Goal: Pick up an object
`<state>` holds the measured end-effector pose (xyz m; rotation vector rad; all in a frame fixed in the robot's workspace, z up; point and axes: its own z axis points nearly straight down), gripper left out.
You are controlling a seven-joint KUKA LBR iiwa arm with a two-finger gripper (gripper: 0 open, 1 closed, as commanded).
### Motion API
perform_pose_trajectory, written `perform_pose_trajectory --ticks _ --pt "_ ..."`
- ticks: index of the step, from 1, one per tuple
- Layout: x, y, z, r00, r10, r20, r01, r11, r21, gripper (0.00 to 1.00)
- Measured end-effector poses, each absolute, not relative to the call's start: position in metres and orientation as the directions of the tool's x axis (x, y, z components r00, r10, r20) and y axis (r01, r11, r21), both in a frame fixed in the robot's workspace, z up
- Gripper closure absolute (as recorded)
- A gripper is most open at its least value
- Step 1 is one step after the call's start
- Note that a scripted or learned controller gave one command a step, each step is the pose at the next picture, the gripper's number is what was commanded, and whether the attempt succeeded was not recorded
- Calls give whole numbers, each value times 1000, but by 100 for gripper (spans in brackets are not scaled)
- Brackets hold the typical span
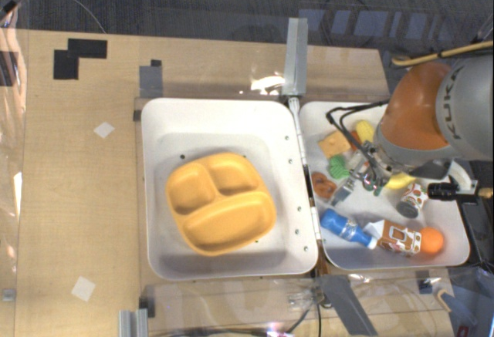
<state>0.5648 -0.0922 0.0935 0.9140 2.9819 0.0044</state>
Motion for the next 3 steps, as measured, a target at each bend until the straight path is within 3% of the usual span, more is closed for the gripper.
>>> perform_pose_trajectory --ticks 1,2,3 --pt "561 -84 94 -680 733 -21 733 680 18 0" --pt "599 -93 93 -512 859 -12 859 512 15 0" --pt "603 -106 93 -146 989 -6 989 146 19 0"
